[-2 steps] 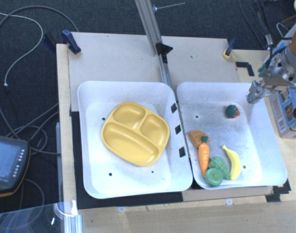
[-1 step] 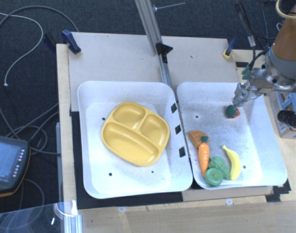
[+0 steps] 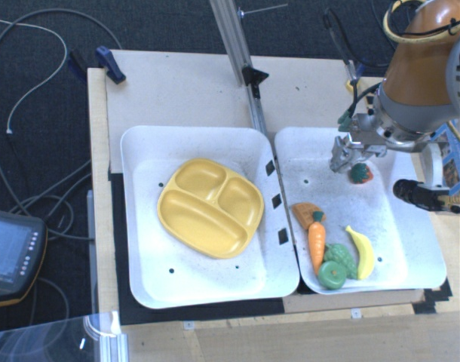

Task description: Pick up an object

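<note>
A robotics lab: a pale bench stands on dark carpet strewn with loose cables, a teach pendant lies at the left, and a metal camera pole rises from the far side.

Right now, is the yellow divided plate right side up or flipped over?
Right side up: the yellow plate in the left bin shows its three hollow compartments facing upward.

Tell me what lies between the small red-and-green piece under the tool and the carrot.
Bare white floor of the right bin, in the camera view. The red-and-green piece sits beside the tool; the carrot lies nearer, by the brown piece.
</note>
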`<state>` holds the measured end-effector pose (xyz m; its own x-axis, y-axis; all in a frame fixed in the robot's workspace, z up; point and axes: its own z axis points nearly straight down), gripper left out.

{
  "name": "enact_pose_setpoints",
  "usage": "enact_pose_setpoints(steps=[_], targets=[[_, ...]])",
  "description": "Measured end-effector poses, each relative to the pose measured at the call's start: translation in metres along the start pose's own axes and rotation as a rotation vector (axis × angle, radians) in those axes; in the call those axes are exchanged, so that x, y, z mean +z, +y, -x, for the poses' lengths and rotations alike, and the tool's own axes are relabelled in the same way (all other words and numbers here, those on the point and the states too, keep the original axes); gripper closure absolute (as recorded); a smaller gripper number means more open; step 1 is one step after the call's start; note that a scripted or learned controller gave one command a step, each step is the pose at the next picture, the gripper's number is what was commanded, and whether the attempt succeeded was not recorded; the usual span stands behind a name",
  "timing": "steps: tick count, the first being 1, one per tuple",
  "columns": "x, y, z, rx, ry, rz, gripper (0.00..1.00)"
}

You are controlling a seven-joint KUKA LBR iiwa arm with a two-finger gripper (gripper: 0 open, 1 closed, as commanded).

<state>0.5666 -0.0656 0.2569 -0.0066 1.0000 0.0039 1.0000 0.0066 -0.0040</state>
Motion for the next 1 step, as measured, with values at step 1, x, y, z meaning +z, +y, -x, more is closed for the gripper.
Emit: enact_pose_setpoints(steps=[1], targets=[[0.0158,-0.0063,-0.051,0.0,-0.001,0.0,1.0]])
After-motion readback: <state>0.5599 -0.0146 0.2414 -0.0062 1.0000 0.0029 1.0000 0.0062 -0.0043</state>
